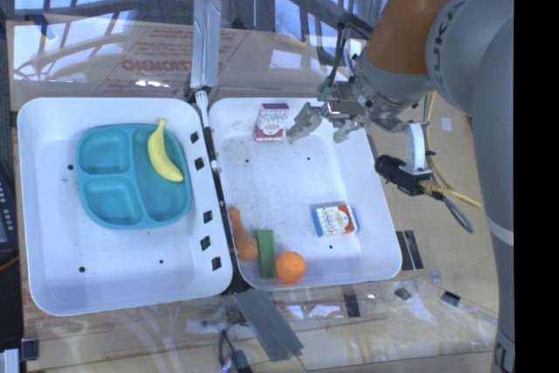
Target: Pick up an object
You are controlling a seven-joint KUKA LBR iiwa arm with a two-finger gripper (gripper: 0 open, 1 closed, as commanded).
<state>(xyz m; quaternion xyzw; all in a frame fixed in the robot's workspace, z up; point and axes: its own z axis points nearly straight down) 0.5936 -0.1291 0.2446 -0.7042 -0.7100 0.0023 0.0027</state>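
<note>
Two bins (52,275): left holds tray (131,175) with banana (163,153).

In the left bin (44,214) a divided tray (131,179) carries a banana (163,152), while the right bin (371,214) holds one carton (272,121) at its back, another carton (334,220) right of centre, and a carrot (242,237), block (265,252) and orange (290,266) along the front.
</note>
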